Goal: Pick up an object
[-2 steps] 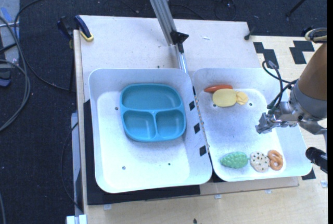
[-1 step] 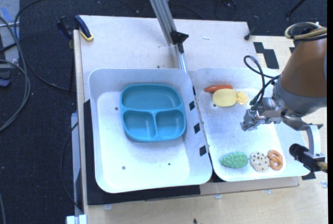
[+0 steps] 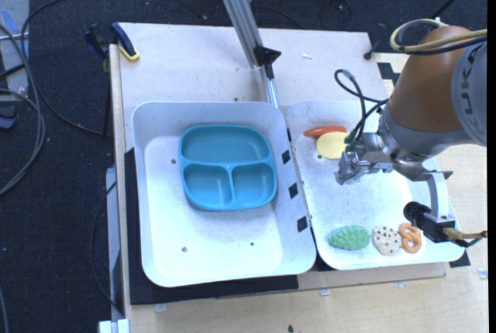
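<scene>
Two white bins on the desk [image 3: 194, 53]. Left bin [image 3: 155, 246] holds a blue divided tray [image 3: 229, 166], centre-left of frame. Right bin [image 3: 341, 207] has a yellow piece [image 3: 332, 145] with an orange-red piece [image 3: 324, 130] touching its upper edge, near the bin's top. Along the lower edge, in a row: green lump [image 3: 348, 238], spotted cookie [image 3: 386, 240], pretzel [image 3: 410, 238], close together. Arm [image 3: 434, 103] comes in from right of frame; gripper [image 3: 349, 167] sits low over the right bin, just right of the yellow piece, well above the bottom row. Can't tell how the jaws stand; nothing seen between them.
</scene>
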`<move>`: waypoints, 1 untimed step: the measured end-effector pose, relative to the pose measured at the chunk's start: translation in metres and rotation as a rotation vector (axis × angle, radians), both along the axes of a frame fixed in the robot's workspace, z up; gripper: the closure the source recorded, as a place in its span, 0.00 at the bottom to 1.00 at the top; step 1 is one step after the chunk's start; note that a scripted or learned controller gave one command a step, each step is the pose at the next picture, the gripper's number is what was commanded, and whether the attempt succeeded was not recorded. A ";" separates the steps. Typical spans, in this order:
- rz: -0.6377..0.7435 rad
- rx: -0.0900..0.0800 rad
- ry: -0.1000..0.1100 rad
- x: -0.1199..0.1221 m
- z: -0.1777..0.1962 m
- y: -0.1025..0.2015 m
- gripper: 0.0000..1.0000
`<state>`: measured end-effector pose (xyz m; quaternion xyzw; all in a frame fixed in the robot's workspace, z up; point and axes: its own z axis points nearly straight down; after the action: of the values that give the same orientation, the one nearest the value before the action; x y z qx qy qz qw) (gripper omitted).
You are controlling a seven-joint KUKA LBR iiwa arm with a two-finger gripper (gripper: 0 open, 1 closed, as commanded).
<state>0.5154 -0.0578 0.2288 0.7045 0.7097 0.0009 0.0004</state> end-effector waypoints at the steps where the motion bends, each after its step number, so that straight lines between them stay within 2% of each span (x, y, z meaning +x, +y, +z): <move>1: 0.001 0.001 0.001 0.013 -0.005 0.062 1.00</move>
<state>0.5284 0.0046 0.2242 0.7040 0.7102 0.0008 -0.0003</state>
